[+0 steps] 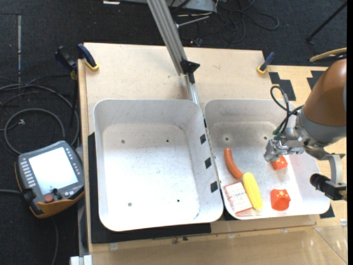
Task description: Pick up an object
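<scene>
The arm reaches in from the right, and its gripper (274, 152) hangs over the right bin (242, 112), near that bin's right side. A small red-orange piece (280, 163) shows right at the gripper's lower tip, partly covered by it; whether it is gripped or just lies beneath I cannot tell. To the left in the same bin lie an orange sausage (233, 163), a yellow corn cob (252, 190) and a white and red packet (237, 198). A red pepper-like piece (280, 199) sits near the bin's front right corner.
The left bin (110, 115) stands beside the right one, split from it by a shared rim. A slanted metal pole (168, 29) runs from the back down to that rim. A teach pendant (49, 175) lies on the floor at left.
</scene>
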You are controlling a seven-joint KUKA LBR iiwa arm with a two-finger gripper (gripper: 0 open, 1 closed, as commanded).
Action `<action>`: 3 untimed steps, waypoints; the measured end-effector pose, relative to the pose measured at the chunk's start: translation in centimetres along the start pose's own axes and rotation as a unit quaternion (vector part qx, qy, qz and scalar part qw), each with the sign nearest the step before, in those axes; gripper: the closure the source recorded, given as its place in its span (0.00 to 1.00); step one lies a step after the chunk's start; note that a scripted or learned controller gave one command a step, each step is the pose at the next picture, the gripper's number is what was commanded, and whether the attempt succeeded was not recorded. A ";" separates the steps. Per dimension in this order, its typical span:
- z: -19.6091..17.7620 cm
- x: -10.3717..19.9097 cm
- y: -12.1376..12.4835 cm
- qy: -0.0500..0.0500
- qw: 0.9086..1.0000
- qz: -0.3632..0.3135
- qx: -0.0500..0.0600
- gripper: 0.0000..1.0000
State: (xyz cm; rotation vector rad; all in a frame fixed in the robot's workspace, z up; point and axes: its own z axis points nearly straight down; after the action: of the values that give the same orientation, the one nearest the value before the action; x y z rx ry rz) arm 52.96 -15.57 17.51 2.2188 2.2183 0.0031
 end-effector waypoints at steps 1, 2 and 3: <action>-5.3 0.0 0.2 0.000 1.000 -0.002 -0.001 1.00; -5.6 4.5 -1.0 0.001 1.000 -0.004 0.002 1.00; -6.6 9.6 -1.4 0.002 1.000 -0.004 0.002 1.00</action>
State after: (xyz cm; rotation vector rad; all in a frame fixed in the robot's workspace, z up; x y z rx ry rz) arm 51.50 -5.97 24.10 2.2130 2.2315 0.0030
